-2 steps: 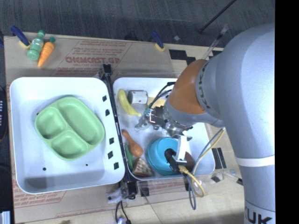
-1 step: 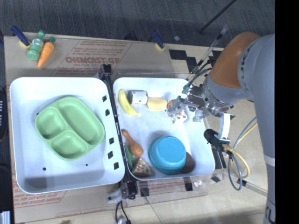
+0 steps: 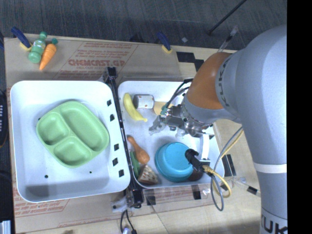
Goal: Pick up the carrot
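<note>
Looking down from the camera view, the carrot (image 3: 138, 150) lies against the right bin (image 3: 146, 87)'s left wall, near its front corner, beside the blue bowl (image 3: 174, 163). It looks light, stiff and smooth (likely plastic); grip across its thick middle. Whether the fingers (image 3: 157, 126) are open or closed, I cannot tell.

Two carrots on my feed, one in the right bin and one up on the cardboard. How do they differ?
The carrot in the bin lies inside the right bin, near its left wall, beside the blue bowl; the carrot on the cardboard lies outside both bins, at the bench's far left corner, against a green bottle. The bin carrot looks darker, brownish orange; the cardboard one is brighter, with a visible green top. Both are small, tapered toy carrots lying down.
</note>
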You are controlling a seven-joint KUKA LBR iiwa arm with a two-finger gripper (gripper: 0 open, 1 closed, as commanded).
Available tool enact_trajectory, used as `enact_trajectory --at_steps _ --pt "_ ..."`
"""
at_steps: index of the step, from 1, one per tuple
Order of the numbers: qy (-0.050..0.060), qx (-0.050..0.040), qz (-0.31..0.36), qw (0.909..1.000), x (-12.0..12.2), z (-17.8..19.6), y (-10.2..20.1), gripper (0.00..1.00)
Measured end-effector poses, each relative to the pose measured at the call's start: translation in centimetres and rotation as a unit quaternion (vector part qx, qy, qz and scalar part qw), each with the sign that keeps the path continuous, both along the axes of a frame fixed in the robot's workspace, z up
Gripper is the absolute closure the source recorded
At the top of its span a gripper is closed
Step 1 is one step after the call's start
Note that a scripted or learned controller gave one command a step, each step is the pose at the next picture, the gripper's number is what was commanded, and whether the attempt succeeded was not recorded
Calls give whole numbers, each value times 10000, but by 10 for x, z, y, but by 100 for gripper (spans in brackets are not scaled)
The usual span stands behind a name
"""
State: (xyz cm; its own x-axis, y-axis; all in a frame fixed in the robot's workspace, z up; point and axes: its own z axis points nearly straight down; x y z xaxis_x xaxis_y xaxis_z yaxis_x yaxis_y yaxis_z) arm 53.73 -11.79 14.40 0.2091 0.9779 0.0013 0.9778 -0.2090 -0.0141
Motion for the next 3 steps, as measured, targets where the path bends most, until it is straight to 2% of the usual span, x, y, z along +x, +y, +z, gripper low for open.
enact_trajectory --at_steps 1,2,3 --pt "-50 -4 673 9977 -5 48 63 0" --pt "-24 12 2300 9732 -21 -51 17 0" --pt "-13 14 2343 9722 -20 -41 18 100"
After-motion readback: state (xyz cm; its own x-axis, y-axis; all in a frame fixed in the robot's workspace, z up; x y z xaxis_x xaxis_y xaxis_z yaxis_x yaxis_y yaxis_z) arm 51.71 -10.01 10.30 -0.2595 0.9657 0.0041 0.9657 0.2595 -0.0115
